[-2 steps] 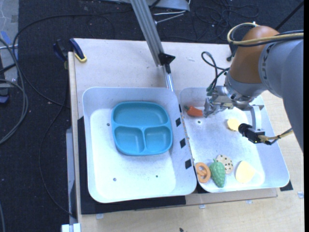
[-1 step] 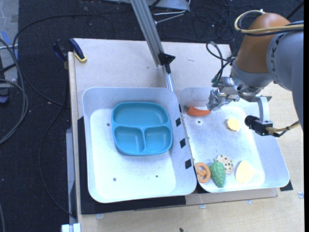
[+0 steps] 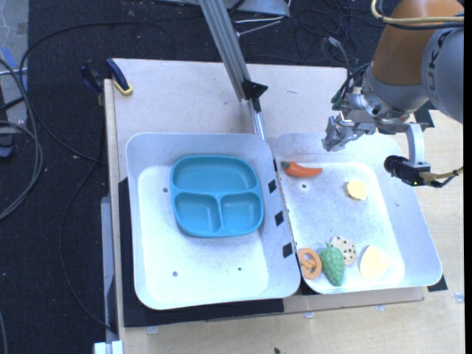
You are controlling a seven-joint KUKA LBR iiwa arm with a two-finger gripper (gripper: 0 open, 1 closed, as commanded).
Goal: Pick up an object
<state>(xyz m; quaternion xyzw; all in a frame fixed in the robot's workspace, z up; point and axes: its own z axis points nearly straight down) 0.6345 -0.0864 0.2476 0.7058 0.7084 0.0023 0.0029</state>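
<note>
So the pick hasn't really happened yet as far as I can judge. The pincer (image 3: 341,139) hangs over the upper edge of the right bin (image 3: 413,227), right of centre in the frame, and nothing is between its fingers. Whether those fingers are spread or closed I honestly can't tell; it's just a small grey blob from this angle.

Closest candidate is the toy carrot (image 3: 302,170), orange with a green end, lying in the upper left part of the right bin, a bit below and left of the pincer. It's near but not touching. A yellow slice-shaped piece (image 3: 357,190) sits further right in the middle of that bin. Down at the lower edge there's a cluster: an orange pretzel-looking ring (image 3: 309,262), a green bumpy thing (image 3: 333,265), a spotted cookie-ish piece (image 3: 344,248) and a pale yellow chunk (image 3: 374,262), all packed close together, so those look harder to grab cleanly.

Left bin (image 3: 147,271) holds a blue divided tray (image 3: 217,195), nothing on it. A metal pole (image 3: 225,35) slants down from the top of the frame to the seam between the bins, close to the carrot, so I'd watch that on the approach. The carrot also lies near the bin wall. Everything's left to do: descend, close, lift.
</note>
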